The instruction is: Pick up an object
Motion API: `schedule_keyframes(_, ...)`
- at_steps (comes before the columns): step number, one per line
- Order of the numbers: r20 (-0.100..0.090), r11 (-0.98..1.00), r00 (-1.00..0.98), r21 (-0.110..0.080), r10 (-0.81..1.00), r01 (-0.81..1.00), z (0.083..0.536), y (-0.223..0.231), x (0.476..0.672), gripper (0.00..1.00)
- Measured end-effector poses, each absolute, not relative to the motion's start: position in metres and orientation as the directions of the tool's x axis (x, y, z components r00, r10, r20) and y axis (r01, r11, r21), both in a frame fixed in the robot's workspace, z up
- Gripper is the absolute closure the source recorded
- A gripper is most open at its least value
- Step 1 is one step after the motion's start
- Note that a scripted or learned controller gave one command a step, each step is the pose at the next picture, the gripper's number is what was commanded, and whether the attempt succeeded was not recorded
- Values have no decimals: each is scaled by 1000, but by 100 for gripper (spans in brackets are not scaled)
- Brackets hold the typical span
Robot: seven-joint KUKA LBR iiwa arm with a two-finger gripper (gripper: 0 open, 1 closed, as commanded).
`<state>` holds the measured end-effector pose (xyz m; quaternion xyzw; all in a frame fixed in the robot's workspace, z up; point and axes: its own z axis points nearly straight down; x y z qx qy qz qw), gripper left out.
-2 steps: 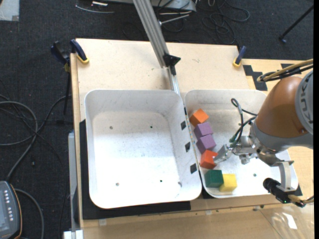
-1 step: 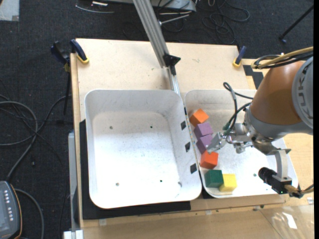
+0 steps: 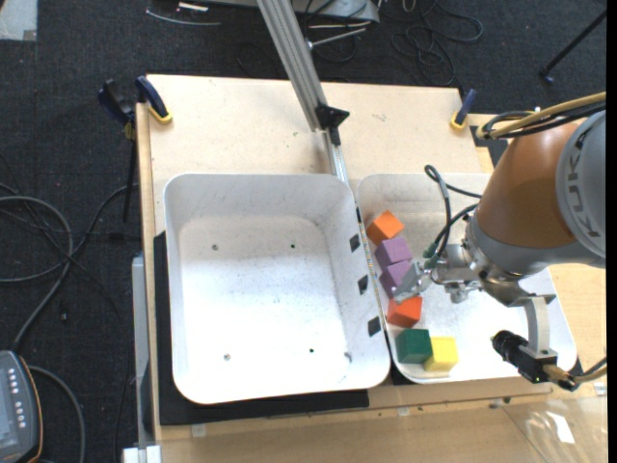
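Several small blocks lie along the left side of the right bin (image 3: 424, 193): an orange block (image 3: 386, 226) at the top, two purple blocks (image 3: 394, 252) (image 3: 396, 276) below it, a red-orange block (image 3: 405, 310), then a green block (image 3: 415, 344) beside a yellow block (image 3: 442, 353) near the front. My gripper (image 3: 418, 280) reaches in from the right and hangs over the lower purple block and the red-orange block. Its tip sits right at the purple block. I cannot see a block held between its tips.
The left bin (image 3: 183, 201) lies to the left of the blocks, sharing a wall with the right bin. A metal pole (image 3: 294, 51) slants over the bench from the top. The arm's orange band (image 3: 525, 186) and cables cover the right bin's right side.
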<state>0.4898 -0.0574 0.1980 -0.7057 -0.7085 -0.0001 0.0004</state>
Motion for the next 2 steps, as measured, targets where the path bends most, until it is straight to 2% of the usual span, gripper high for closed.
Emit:
schedule_keyframes(1,0,0,0,0,1000,1000,198,-58,490,0)
schedule_keyframes(2,-3,2,-2,18,1000,1000,120,-98,495,0)
